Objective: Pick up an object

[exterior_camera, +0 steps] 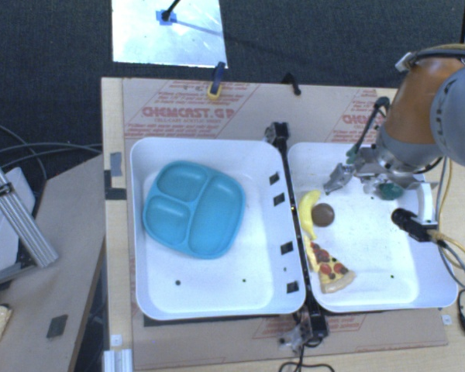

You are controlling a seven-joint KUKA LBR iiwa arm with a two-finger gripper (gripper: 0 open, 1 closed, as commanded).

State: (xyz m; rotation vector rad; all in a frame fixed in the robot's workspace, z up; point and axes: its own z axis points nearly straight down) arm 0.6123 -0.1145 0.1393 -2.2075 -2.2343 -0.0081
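Note:
In the right bin (372, 285) a yellow banana (308, 208) lies along the left wall, with a brown ball (322, 215) touching its right side. A toy pizza slice (329, 269) lies nearer the front left corner. My gripper (337, 179) hangs low over the back left part of this bin, just above and behind the banana and ball, pointing left. I see nothing held in it. A small teal thing (390, 189) shows partly under the wrist.
The left bin (217, 285) holds a blue divided plate (194, 208). A black-clipped ridge (291, 223) separates the two bins. The arm's orange band (418, 99) looms over the right bin's back right.

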